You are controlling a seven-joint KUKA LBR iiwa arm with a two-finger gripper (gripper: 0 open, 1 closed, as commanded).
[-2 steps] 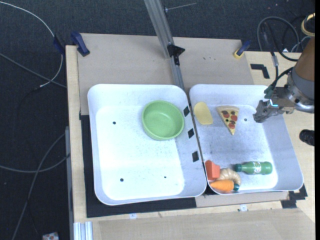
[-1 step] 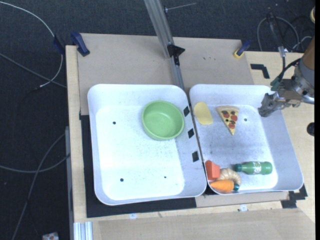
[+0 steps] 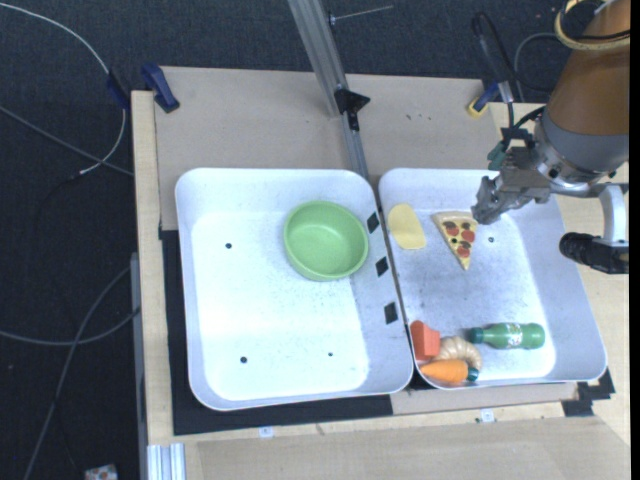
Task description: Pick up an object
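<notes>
Several toys lie in the right bin (image 3: 560, 268); nearest the hand (image 3: 487, 208) is a pizza slice (image 3: 456, 236), flat near the bin's back wall, just beside the hand's tip, which hangs just above it, seemingly lined up for a grasp. Whether the hand is wide or narrow cannot be told. A yellow piece (image 3: 406, 226) lies left of the slice; a green bottle (image 3: 510, 336), carrot (image 3: 445, 372) and red block (image 3: 424, 338) crowd the front corner, well apart. A green bowl (image 3: 325, 240) sits in the left bin (image 3: 230, 308).

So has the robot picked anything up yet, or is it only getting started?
Nothing looks picked up yet. The hand hangs over the right bin, beside the pizza slice, which lies flat on the bin floor. The yellow piece, green bottle and orange toys also lie in that bin, and the green bowl sits in the left one. The grab and the lift both remain.
</notes>
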